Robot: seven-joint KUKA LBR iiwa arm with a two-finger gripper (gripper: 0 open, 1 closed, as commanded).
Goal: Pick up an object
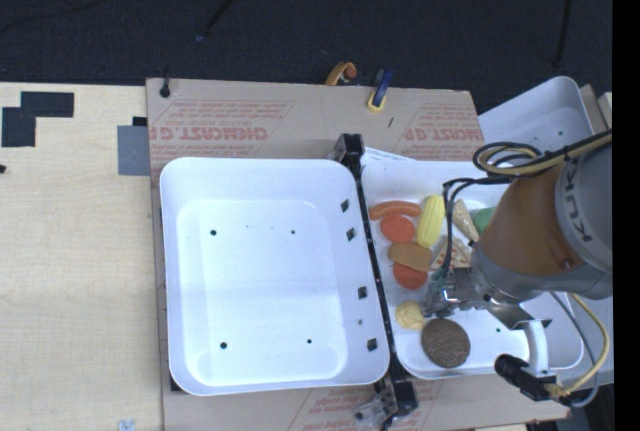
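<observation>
Currently the gripper [441, 296], whose state cannot be determined here, hangs just above the brown disc [445, 342] and right of the small yellow piece [409, 315], so descend vertically onto one item, avoiding neighbours.

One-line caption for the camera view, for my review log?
KUKA arm lowers its gripper into the right bin among toy food, beside a brown round disc; left bin alongside.

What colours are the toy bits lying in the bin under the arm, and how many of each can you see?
Orange-red: 3
Yellow: 2
Brown: 2
Green: 1, partly hidden by the arm
Total: 8 visible; the arm may cover more.
</observation>
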